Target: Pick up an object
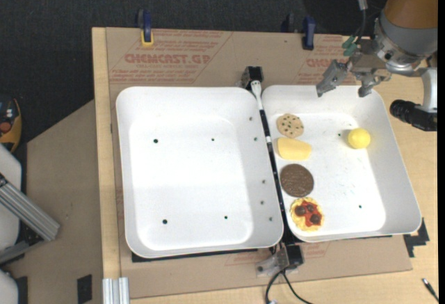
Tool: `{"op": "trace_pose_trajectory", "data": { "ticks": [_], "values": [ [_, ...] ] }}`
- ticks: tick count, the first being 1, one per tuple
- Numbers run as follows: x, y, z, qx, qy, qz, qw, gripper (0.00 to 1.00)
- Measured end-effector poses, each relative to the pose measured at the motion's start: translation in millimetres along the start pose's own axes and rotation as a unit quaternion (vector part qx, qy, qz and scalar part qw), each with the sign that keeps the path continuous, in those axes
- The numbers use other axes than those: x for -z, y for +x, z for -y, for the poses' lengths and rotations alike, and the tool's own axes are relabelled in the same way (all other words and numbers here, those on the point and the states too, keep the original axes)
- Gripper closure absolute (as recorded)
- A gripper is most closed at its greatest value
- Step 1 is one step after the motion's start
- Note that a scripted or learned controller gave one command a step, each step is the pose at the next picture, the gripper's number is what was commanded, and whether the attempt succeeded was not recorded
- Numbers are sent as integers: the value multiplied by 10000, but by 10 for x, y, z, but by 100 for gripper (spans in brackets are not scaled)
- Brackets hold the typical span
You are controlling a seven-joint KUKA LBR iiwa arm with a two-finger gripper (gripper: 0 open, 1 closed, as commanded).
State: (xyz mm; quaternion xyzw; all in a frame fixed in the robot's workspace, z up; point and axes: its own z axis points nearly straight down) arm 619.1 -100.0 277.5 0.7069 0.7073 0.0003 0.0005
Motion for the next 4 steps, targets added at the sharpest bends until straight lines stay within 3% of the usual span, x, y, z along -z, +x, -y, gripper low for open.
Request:
{"op": "trace_pose_trajectory", "data": {
  "ticks": [1, 2, 3, 4],
  "values": [
    [-996, 548, -429, 25, 51, -18, 10000, 0],
    [-1982, 21, -456, -25, 33, -2, 10000, 0],
    [-849, 90, -494, 3, -51, 8, 10000, 0],
    [-811, 91, -484, 4, -20, 7, 10000, 100]
  ]
}}
